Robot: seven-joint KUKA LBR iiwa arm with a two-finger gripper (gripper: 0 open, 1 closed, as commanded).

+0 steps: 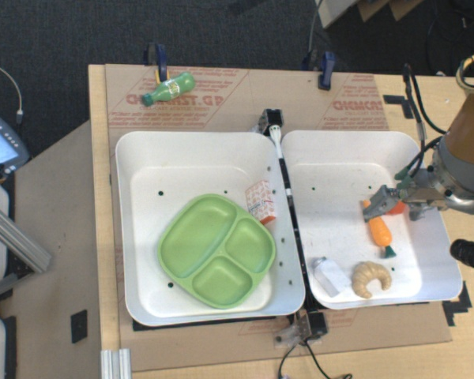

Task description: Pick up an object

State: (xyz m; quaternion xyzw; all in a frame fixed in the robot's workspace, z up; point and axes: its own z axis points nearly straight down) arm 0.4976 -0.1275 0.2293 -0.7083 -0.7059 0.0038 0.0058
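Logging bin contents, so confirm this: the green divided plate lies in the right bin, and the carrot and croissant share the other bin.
Wrong on one point: the camera view shows the green divided plate in the left bin, not the right. The carrot and croissant do share the other bin, the right one.

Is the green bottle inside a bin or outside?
Outside. The green bottle lies on its side on the cardboard beyond the left bin.

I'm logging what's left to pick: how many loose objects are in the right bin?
3. A carrot lies just below the gripper; a croissant sits near the front edge; a small white packet lies left of it. The arm may hide more.
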